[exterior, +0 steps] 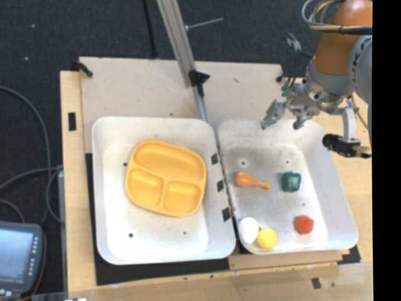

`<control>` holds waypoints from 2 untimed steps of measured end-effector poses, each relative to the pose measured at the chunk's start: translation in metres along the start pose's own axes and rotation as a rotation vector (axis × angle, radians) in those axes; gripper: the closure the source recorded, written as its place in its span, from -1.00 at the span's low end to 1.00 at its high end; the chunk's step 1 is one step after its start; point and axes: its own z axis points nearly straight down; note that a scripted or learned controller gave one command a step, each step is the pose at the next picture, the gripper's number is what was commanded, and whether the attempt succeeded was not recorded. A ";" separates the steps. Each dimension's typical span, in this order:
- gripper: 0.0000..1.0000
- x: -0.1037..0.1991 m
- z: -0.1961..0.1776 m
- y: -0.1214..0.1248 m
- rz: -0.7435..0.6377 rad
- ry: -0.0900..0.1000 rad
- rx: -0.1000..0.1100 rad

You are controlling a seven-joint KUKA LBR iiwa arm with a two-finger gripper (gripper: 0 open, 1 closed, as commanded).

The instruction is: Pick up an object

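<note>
My gripper (286, 119) hangs over the back edge of the right bin (326, 162), its two fingers spread apart with nothing between them. Below it in that bin lie an orange drumstick-shaped toy (250, 181), a green pepper-like object (290, 181), a small red object (304, 224), a yellow ball (267, 238) and a white egg-shaped object (249, 229). The green object is the nearest to the gripper, about a hand's width toward the front.
The left bin (109, 231) holds a yellow divided plate (166, 177). A slanted metal post (178, 39) rises from behind the bins' shared edge. The arm's orange-banded wrist (341, 30) sits at the upper right.
</note>
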 end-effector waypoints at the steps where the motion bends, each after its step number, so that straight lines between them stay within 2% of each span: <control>1: -1.00 0.000 0.000 0.000 0.000 -0.001 0.000; 2: -1.00 -0.003 0.063 -0.002 0.003 -0.001 0.005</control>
